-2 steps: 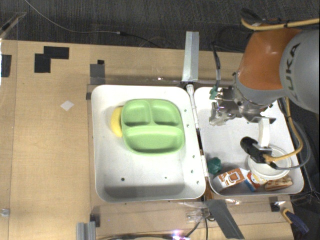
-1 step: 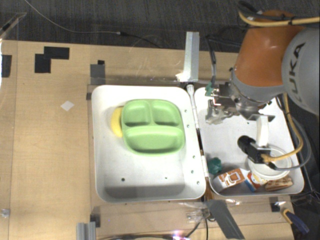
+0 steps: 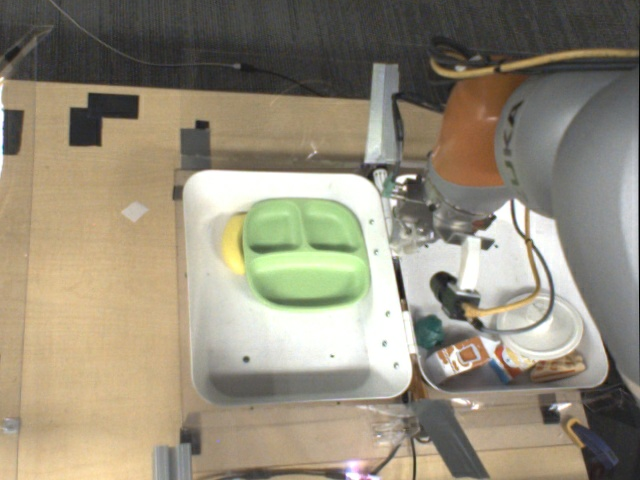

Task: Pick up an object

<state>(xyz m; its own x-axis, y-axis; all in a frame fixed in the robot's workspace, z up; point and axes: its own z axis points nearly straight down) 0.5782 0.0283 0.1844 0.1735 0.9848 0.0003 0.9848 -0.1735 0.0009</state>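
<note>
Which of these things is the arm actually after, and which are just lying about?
For the job: gripper; right white bin with orange-brown carton, white bowl, small teal object.

Lying about: green divided plastic tray, yellow object, left white bin.

- The divided green plastic tray (image 3: 304, 252) looks smooth with a soft sheen.
- The shallow white left bin (image 3: 290, 363) appears to be matt plastic, faintly scuffed.
- The tan bench top (image 3: 90, 298) looks like flat, dull wood or board.
- The grey arm shell (image 3: 580, 158) is smooth and lightly glossy; its orange band (image 3: 475, 133) looks satin.
- The small brown printed carton (image 3: 462, 356) seems like glossy card.
</note>
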